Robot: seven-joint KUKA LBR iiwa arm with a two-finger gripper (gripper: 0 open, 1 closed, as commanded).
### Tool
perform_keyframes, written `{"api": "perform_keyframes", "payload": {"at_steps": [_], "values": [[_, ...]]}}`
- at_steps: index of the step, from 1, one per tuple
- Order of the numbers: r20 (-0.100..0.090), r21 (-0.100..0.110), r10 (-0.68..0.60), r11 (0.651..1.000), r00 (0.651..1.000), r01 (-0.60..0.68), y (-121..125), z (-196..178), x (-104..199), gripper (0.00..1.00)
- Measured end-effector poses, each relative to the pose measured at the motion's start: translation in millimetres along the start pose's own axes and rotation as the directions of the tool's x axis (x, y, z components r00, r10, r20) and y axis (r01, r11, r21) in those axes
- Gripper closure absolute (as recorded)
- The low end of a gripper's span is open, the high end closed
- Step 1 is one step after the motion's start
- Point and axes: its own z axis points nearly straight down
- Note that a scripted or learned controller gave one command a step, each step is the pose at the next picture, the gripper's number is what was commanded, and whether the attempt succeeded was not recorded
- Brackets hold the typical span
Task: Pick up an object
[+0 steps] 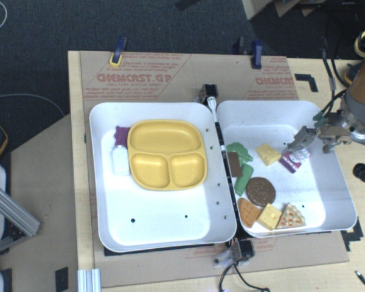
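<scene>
Arm: reaching in from the right edge of the frame, wrist over the right bin (334,181).
Gripper (299,148): hovering in the upper right part of that bin, fingers pointing down and left; whether they are spread or pinched, I cannot tell at this angle.
Nearest object: a small purple-and-white packet (292,160), right under the fingertips, touching or just below them; held or merely lying there, cannot tell.
Other candidates: yellow cheese wedge (268,154) just left of the packet, green pieces (240,154), brown cookie (261,190), pizza slice (291,216) at lower right.
Left bin: yellow divided tray (167,152), untouched.
Progress: by my read, at the grasp itself; no lift confirmed, so securing and raising remain.
</scene>
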Motion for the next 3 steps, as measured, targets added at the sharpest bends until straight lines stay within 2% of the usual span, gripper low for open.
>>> {"api": "perform_keyframes", "payload": {"at_steps": [1,3], "values": [[0.003,-0.013,-0.003,1.0,1.0,0.003,3,-7,0,0.0],[0.0,-0.008,-0.003,1.0,1.0,0.003,-13,105,-6,0.0]]}}
